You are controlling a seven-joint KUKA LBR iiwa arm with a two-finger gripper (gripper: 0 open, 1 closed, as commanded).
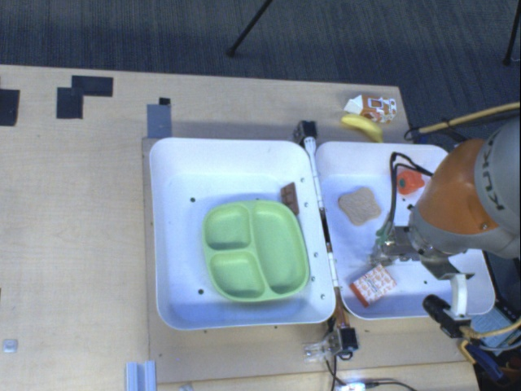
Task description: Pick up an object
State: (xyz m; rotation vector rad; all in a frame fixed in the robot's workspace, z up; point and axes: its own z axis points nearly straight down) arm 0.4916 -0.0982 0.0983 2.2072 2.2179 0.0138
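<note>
- Grey arm (472,198) with its orange band reaches in from the right over the right bin (480,296); whether the fingers (383,247) are open or closed cannot be told.
- Wooden tabletop (73,218) carries both white bins; dark carpet lies beyond.
- Left bin (175,218) holds a green three-part tray (255,251), smooth plastic, with a small brown block (288,194) at its upper edge.
- Right bin holds a grey-brown pad (359,205), a red-and-white box (374,285) just below the fingers, and an orange-red item (409,182) beside the arm.
- Banana (361,125) and packet (376,107) lie outside, behind the bins.
</note>
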